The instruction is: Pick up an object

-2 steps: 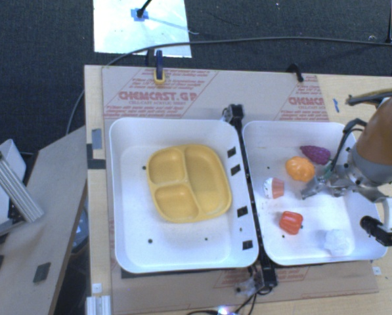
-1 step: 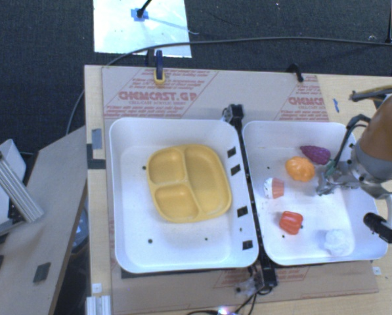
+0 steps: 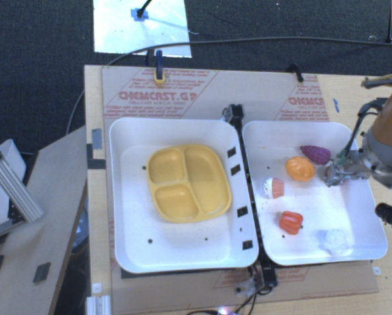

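My gripper [image 3: 332, 174] hangs low over the right bin [image 3: 366, 209], near its right wall. Just to its left lies an orange round fruit [image 3: 301, 169], and a purple piece [image 3: 316, 154] sits above and to the left of the gripper. A small red-and-white piece [image 3: 273, 188] rests near the bin's left wall. A red pepper [image 3: 291, 222] lies toward the front, and a white lumpy piece [image 3: 337, 241] sits at the front right. I see nothing held by the gripper.
The left bin [image 3: 133, 241] holds a yellow divided plate [image 3: 188, 182]. A black divider with clips [image 3: 243, 189] runs between the bins. Cables [image 3: 353, 136] hang by the arm's wrist at the right edge.
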`<move>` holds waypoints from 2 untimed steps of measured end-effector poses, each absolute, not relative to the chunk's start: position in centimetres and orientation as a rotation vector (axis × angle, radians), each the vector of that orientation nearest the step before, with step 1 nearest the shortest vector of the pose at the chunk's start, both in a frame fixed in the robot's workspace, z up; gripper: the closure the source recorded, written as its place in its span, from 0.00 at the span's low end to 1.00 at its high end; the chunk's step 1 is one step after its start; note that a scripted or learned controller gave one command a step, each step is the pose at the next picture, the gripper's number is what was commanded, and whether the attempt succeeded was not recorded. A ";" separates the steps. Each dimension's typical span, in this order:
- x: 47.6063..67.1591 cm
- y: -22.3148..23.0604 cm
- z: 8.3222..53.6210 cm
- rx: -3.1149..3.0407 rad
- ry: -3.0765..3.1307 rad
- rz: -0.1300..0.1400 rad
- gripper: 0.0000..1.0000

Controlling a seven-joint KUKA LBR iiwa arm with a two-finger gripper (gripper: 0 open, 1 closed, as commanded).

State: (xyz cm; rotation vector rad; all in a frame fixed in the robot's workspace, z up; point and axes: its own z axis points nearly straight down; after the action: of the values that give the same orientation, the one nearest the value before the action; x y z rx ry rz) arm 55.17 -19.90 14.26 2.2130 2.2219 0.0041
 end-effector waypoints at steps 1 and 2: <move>55.3 -20.4 18.7 2.213 2.222 0.004 1.00; 55.5 -20.5 23.4 2.212 2.222 0.005 1.00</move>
State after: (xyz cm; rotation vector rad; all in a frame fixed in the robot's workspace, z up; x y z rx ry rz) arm 55.48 -20.45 23.39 2.2117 2.2224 0.0046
